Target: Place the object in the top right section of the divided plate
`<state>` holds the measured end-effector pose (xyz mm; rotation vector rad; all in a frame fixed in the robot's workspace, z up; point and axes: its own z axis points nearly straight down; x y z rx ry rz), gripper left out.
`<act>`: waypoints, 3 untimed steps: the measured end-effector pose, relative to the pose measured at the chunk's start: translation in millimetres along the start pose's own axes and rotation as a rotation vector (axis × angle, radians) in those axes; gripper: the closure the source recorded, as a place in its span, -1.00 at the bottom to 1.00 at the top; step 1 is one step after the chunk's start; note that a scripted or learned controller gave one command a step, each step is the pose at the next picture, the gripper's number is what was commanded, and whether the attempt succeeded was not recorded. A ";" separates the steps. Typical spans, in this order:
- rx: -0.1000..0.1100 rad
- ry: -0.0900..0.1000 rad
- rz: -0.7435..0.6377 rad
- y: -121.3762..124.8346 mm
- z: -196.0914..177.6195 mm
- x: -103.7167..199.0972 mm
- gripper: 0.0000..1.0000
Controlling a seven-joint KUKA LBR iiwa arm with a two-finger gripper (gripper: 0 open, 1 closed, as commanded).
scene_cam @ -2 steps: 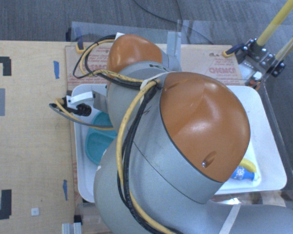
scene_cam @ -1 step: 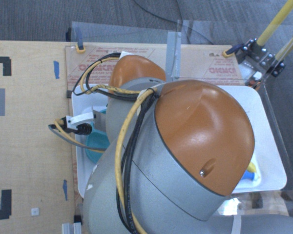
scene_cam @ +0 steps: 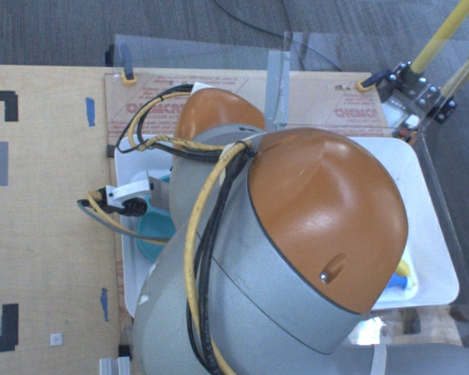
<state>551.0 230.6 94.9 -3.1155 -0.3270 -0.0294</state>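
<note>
A teal plate lies in the left bin; just a curved piece of it shows at the bin's left side, and its sections are hidden under the arm. My grey and orange arm stretches across both bins and covers most of them. Its wrist end, with a white fitting and yellow and black cables, hangs over the left bin above the plate. A small yellow and blue object peeks out from under the arm in the right bin.
The wooden bench top lies left of the bins, with blue tape marks. A clear panel and metal post stand behind the bins. A clamp with yellow rods sits at the back right corner.
</note>
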 end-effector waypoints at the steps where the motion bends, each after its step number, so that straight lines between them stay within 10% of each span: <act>1: -0.003 -0.008 0.007 14.5 3.3 45.5 -1.00; 2: 0.000 0.012 -0.002 -1.8 -2.6 -24.8 -1.00; 3: 0.000 0.012 -0.002 -1.7 -2.6 -24.8 -1.00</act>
